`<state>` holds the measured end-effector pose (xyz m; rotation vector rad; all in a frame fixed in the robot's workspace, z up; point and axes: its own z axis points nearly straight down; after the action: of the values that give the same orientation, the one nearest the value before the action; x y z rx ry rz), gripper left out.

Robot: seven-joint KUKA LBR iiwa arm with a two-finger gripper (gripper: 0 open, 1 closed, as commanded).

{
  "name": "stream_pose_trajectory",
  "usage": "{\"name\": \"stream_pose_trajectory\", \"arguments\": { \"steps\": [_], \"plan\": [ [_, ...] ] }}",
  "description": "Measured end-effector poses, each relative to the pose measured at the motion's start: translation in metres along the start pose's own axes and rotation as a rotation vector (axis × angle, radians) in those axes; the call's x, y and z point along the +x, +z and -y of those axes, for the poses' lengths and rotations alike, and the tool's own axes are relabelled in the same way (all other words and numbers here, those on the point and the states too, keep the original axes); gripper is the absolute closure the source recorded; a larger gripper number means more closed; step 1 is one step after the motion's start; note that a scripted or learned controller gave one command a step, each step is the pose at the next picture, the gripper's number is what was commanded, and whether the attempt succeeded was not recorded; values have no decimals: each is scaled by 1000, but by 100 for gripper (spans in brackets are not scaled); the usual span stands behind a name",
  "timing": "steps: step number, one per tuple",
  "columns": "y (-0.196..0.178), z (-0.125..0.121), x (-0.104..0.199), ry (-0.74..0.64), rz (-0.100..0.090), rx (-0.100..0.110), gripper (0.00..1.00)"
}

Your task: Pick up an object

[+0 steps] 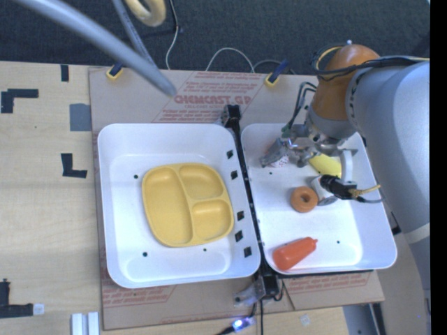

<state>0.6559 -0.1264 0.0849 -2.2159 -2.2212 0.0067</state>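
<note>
Down in the right bin's (363,257) far half, the gripper (307,152), fingers unclear, hovers beside a banana (325,165); doughnut (304,199) mid-bin, carrot (294,252) by the near edge.

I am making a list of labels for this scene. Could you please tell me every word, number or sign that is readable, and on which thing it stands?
"CHEMCAST GP": my best reading of the larger red print on the brown cardboard sheet under the two bins; the last letters are unsure.
Smaller red lines above and beside it: too blurred to read.
Yellow divided plate, doughnut, carrot and white bins: no text visible.
</note>
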Motion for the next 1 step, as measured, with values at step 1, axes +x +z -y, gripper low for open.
{"name": "stream_pose_trajectory", "arguments": {
  "steps": [1],
  "plan": [
    [-14,-1,1,-1,0,-2,100]
  ]
}}
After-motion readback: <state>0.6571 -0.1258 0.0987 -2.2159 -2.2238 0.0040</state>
